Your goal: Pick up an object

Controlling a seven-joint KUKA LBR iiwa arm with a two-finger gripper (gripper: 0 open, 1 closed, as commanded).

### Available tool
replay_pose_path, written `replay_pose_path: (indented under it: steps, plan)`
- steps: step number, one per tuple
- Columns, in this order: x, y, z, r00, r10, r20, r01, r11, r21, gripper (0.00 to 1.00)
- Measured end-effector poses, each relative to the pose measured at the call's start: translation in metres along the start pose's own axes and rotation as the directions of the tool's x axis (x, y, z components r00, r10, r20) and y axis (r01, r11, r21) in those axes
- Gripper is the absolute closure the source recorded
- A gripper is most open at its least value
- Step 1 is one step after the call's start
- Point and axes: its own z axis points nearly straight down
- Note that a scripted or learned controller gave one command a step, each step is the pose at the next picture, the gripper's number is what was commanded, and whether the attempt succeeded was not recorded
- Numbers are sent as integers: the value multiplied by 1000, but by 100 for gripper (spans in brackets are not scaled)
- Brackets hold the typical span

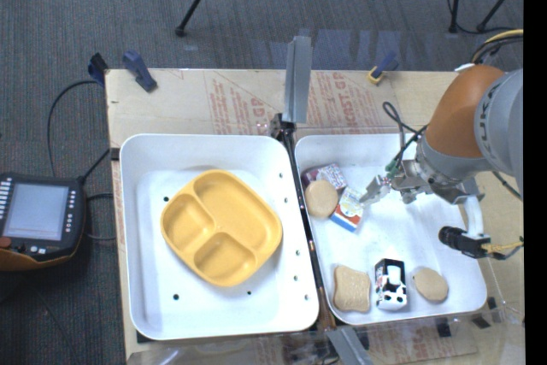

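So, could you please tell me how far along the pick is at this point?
Done: the end effector has reached into the right bin, just above the small carton. In hand: nothing visibly held. Left: gripping and lifting something; the carton, round cookie, toast slice and cow-print box all lie in the bin.

A yellow divided plate (221, 226) is lying in the left bin (141, 269). In the right bin (466, 278), the gripper (373, 191) is hanging just above a small carton (348, 210) near the left edge, beside a round cookie (321, 199). A slice of bread (351, 288), a black-and-white box (391, 284) and another cookie (430, 284) are sitting along the front edge.
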Motion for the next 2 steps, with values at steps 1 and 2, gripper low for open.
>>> replay_pose_path:
  steps: [1,2]
  plan:
    - [-45,-64,-3,1000,15,-11,-15,1000,20,0]
    - [23,-85,-1,998,-56,-1,56,998,-18,0]
